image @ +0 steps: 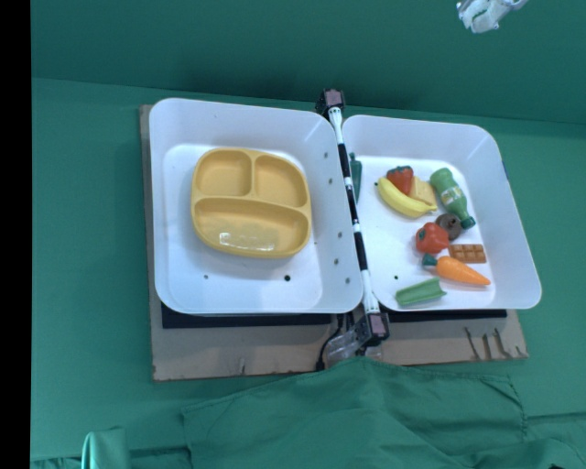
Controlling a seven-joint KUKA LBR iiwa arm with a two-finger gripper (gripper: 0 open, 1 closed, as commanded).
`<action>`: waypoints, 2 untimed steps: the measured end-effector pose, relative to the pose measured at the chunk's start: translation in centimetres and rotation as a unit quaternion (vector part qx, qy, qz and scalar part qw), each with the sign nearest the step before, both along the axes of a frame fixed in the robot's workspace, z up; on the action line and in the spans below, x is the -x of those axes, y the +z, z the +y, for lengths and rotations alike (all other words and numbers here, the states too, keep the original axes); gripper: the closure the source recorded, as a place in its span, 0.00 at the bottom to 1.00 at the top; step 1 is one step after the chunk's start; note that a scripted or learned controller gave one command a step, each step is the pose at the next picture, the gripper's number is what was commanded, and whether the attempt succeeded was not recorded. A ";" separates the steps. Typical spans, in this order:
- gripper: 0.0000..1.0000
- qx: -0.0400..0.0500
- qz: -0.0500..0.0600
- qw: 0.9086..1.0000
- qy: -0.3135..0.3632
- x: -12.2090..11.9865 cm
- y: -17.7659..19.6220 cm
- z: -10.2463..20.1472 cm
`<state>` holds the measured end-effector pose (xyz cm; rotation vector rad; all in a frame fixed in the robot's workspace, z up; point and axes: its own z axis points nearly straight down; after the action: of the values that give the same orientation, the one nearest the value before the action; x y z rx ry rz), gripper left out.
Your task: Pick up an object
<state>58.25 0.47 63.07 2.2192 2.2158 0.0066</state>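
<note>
The right white bin holds several toy foods: a yellow banana, a green bottle, a red pepper, an orange carrot, a green pod, a small brown waffle piece, a strawberry and a brown ring. My gripper is a pale shape at the top edge, high above and beyond the right bin's far side, well away from all the toys.
The left white bin holds a yellow divided plate. A black-and-white rod runs between the bins. Both bins rest on a cardboard sheet over green cloth; folded green cloth lies in front.
</note>
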 end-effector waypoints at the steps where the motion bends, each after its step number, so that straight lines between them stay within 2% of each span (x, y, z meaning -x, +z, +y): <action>1: 1.00 0.000 0.005 1.000 -0.001 -0.1 -4.8 -2.0; 2: 1.00 0.000 0.006 1.000 -0.001 -0.1 -10.8 -3.4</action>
<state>58.32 -2.89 52.32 2.2280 2.2196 -0.0053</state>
